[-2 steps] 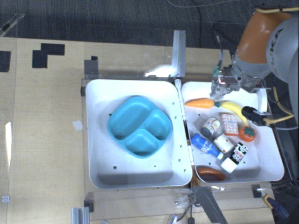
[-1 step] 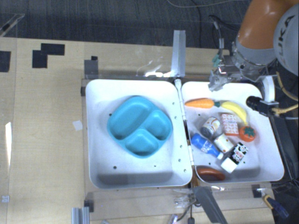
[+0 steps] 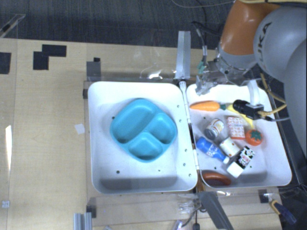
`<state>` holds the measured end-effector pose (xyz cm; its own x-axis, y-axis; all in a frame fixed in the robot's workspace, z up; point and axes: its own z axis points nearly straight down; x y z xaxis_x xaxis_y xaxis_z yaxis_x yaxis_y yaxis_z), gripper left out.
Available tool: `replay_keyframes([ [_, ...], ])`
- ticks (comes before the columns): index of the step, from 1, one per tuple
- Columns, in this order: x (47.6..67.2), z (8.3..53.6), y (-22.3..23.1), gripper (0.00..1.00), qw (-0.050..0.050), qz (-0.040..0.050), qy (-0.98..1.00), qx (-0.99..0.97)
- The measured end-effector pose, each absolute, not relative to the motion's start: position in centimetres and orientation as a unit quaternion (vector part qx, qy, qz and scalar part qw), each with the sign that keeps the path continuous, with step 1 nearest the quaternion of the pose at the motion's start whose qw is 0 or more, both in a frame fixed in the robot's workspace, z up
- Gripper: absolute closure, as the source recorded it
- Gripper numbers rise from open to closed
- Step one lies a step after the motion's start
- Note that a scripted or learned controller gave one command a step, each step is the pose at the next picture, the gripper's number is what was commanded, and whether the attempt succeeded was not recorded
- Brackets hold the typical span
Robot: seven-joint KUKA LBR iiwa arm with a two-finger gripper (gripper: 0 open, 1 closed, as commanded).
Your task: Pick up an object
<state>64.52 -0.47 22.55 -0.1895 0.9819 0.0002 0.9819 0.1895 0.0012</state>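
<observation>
The gripper [image 3: 205,83] hangs over the back left corner of the right bin [image 3: 280,169], and whether its jaws stand apart or together I cannot tell. The carrot [image 3: 205,106] lies just below it (lengthwise, near the bin's back wall), not held. A blue divided dish [image 3: 143,129] sits in the left bin [image 3: 100,176].

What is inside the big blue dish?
Nothing that I can see. The blue dish sits in the left bin, and its three compartments look bare. The toys, such as the carrot and the can, lie in the right bin. The bin floor under the dish is covered.
</observation>
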Motion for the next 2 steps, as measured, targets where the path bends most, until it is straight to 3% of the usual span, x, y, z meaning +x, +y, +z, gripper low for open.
replay_keyframes([
  [2, 64.7, 24.7, -0.3, 1.00, 0.003, 0.0021, 0.774, 0.633],
])
